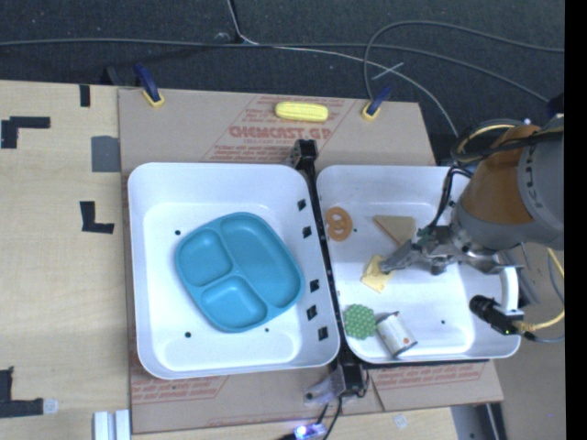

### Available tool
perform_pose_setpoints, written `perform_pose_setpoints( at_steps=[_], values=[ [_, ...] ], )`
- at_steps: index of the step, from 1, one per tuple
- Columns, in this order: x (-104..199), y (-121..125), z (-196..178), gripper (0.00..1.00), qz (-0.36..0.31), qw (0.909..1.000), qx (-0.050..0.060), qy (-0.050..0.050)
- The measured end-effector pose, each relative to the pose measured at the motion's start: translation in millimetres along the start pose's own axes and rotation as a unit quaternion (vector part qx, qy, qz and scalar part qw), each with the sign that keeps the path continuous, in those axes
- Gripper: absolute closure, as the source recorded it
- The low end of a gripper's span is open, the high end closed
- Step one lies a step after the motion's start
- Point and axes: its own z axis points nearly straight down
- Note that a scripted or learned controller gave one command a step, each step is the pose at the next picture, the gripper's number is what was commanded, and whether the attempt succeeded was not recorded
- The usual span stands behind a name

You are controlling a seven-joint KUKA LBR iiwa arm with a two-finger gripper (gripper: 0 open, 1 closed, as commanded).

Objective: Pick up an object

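Where the claw hangs, yellow wedge touching, tan slice beside.

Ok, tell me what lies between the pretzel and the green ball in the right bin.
In the camera view, bare white bin floor separates the pretzel from the green ball; the yellow wedge sits just right.
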Motion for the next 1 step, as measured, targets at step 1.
perform_pose_setpoints(
  at_steps=[1],
  values=[
    [0.7, 4.0, -15.5, 1.00, 0.000, 1.0000, -0.006, 0.000]
  ],
)
